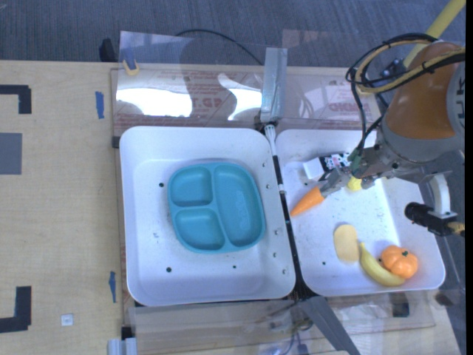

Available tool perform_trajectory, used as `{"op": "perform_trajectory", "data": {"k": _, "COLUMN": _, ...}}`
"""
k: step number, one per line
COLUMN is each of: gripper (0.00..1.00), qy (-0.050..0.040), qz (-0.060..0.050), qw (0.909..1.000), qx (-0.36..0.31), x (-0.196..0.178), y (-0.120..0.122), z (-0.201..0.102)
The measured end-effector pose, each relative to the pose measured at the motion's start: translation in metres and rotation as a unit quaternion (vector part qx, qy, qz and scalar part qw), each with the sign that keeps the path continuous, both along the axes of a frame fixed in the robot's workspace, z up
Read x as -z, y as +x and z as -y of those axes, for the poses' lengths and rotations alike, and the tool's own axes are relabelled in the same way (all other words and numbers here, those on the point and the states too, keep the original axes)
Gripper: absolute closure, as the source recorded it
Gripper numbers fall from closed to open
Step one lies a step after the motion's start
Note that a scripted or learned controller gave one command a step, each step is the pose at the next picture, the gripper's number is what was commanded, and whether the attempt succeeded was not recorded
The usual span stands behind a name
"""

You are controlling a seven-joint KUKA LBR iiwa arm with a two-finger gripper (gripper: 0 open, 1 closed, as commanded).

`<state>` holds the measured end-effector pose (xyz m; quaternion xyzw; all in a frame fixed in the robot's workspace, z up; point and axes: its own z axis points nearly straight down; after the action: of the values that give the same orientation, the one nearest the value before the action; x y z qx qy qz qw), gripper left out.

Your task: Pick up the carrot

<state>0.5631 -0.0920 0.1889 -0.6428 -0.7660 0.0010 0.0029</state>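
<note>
Two white bins lie side by side on a wooden bench. Inside the left bin [140, 220] rests a blue divided plate [216, 206]. Within the right bin [421, 228] the carrot [307, 200] is tilted near the left wall, its thick end between the fingers of the gripper [330, 183], which are closed on it. At five o'clock from the carrot lie a pale potato [345, 242], a banana [375, 268] and a small orange pumpkin [399, 261].

Arm [425, 102] cut off at right frame edge. Gripper [341, 174] small and dark against clutter; finger gap unreadable. Carrot [307, 201] top end touching or under gripper, contact unclear. Banana [375, 267] partly covered by small pumpkin [399, 262]. Right bin [436, 276] near corner hidden by dark fixture.
</note>
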Motion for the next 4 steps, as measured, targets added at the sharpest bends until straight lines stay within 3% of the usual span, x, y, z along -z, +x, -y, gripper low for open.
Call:
{"op": "perform_trajectory", "data": {"k": 1, "gripper": 0.0, "qy": -0.0004, "qz": 0.003, "qw": 0.9997, "qx": -0.023, "x": 0.005, "y": 0.012, "z": -0.044}}
{"op": "perform_trajectory", "data": {"k": 2, "gripper": 0.0, "qy": -0.001, "qz": 0.003, "qw": 0.9998, "qx": -0.022, "x": 0.004, "y": 0.012, "z": -0.042}}
{"op": "perform_trajectory", "data": {"k": 3, "gripper": 0.0, "qy": 0.0003, "qz": 0.0, "qw": 0.9917, "qx": -0.129, "x": 0.081, "y": 0.007, "z": 0.019}}
{"op": "perform_trajectory", "data": {"k": 4, "gripper": 0.0, "qy": -0.0014, "qz": 0.005, "qw": 0.9817, "qx": -0.19, "x": 0.102, "y": 0.029, "z": 0.009}}
